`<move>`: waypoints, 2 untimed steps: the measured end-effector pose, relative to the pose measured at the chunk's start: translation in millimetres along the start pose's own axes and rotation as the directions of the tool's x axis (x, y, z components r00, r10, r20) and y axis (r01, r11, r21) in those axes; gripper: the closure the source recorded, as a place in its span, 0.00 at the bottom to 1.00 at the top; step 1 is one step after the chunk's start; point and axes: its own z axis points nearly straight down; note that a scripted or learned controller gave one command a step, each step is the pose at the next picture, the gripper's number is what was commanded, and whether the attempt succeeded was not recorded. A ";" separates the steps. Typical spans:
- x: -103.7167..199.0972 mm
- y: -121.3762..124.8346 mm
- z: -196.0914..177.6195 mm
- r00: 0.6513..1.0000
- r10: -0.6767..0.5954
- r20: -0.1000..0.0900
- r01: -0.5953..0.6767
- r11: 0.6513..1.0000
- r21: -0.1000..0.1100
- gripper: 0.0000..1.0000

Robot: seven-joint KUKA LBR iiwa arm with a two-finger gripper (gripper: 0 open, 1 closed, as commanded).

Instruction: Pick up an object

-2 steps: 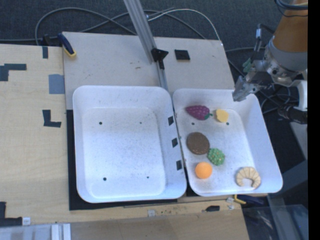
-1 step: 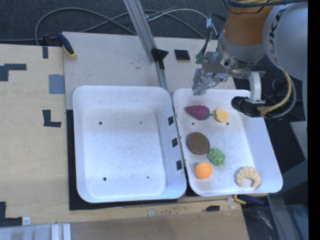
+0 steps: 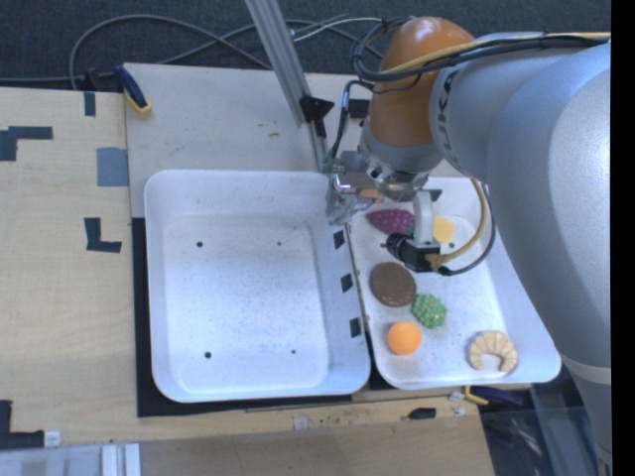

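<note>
Purple grapes (image 3: 391, 219) lie just beside the fingers (image 3: 349, 192).

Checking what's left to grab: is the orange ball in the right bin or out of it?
In. The orange ball rests on the right bin's floor, near the croissant.

Right bin (image 3: 526, 360): purple grapes (image 3: 391, 220), brown disc (image 3: 394, 285), green lump (image 3: 430, 310), orange (image 3: 404, 338), croissant (image 3: 493, 350).

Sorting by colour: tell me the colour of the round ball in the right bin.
Orange; the ball shows plainly in the camera view.
</note>
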 end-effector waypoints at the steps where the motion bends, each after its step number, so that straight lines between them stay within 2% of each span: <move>1: 43.0 -59.5 -141.8 1.000 -0.001 -0.003 0.001 1.000 -0.019 1.00; 2: 66.7 -126.6 -250.9 1.000 0.000 -0.004 0.000 1.000 -0.019 1.00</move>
